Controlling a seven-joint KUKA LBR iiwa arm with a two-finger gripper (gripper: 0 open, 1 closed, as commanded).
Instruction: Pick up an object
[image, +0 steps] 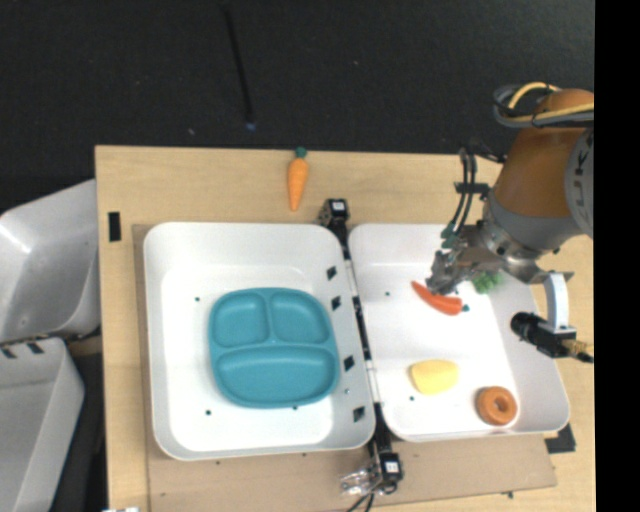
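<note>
Arm: grey with an orange band above the wrist, it reaches in from the right side of the camera view and hangs over the upper part of the right bin (395, 245).
Hand (446, 283): it points down into the right bin, its tip at the red chili pepper; whether its fingers are spread or pressed together cannot be told, since the wrist and cables hide them.
Red chili pepper (438, 299): a red toy with an orange end, lying aslant on the bin floor directly beneath the hand and touching it or nearly so; no grasp can be seen.
Green item (487, 283): a small green piece just to the right of the hand, partly hidden by the arm; its kind cannot be told.
Yellow object (433, 376): a rounded pale yellow toy on the bin floor, below the hand and well apart from it.
Doughnut (496, 405): a brown ring near the lower right corner of the same bin, farther from the hand than the yellow object.
Left bin (165, 300): it lies to the left of the hand, beside the right bin.
Blue plate (272, 346): a divided teal plate in the middle of the left bin, far left of the hand.
Carrot (297, 180): an orange toy with a green top, lying on the bare surface (200, 180) above the left bin, up and left of the hand.
</note>
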